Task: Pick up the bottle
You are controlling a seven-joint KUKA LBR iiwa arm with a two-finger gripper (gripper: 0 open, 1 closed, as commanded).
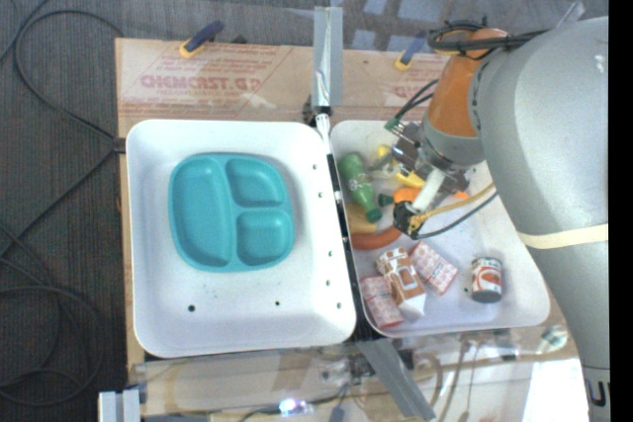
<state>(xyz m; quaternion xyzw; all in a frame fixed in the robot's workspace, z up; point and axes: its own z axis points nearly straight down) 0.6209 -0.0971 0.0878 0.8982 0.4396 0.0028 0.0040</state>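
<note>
**Two bins, one green bottle, and jaws we can't read**

Two white bins sit side by side on the table (pixel 148 64). The left bin (pixel 148 311) has just a teal divided plate (pixel 232 211) lying flat in the middle. The right bin (pixel 519 306) is the messy one.

The bottle (pixel 362 193) is green and lies in the far left part of that right bin, right by the wall next to the left bin. An orange piece (pixel 371 238) sits just in front of it.

The arm (pixel 554 133) reaches in over the far half of the right bin, and its wrist end hangs just to the right of the bottle, over some small yellow bits (pixel 382 154). The jaws are buried in that clutter, so we honestly can't tell if they're wide or narrow, and we see nothing held.

Nearer us, three red-and-white packets (pixel 396 274) bunch together, and a small can (pixel 486 279) stands apart to their right.
</note>
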